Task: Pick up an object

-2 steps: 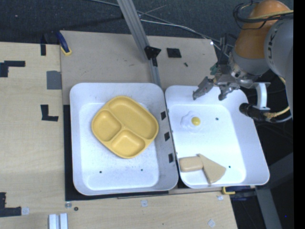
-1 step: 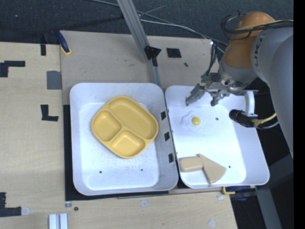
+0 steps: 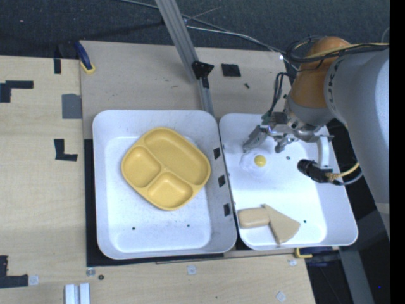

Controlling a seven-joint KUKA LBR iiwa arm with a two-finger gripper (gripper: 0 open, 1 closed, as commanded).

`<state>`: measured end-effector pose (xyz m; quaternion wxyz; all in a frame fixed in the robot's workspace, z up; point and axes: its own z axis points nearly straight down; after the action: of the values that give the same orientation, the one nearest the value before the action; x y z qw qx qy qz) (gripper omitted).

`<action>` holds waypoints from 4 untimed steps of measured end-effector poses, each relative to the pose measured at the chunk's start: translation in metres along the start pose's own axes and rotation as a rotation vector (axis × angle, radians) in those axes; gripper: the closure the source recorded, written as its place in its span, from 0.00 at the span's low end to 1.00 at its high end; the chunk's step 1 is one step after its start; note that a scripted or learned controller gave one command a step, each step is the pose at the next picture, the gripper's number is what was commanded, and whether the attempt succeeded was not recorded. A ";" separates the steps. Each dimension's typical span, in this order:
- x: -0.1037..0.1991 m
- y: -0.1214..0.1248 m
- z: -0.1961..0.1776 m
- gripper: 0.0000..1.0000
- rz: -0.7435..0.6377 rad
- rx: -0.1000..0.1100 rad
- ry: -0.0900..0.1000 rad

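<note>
Here the jaws [image 3: 266, 142] hang open just above a small yellow ball [image 3: 260, 161].

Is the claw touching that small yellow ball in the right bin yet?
Cannot tell. In the camera view the claw sits just above the ball, with a thin strip of white bin floor seeming to show between them, but the slanted angle hides their heights.

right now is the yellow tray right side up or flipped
Right side up: the yellow tray in the left bin shows its three open compartments facing up.
</note>
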<state>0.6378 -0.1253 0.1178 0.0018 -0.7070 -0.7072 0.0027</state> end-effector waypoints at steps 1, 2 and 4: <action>0.000 0.001 0.034 0.00 -0.002 -0.006 -0.001; 0.001 0.003 0.020 1.00 -0.002 -0.018 -0.003; 0.001 -0.001 -0.086 1.00 -0.002 -0.010 0.001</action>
<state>0.6374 -0.1247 0.2036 -0.0014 -0.7063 -0.7079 -0.0013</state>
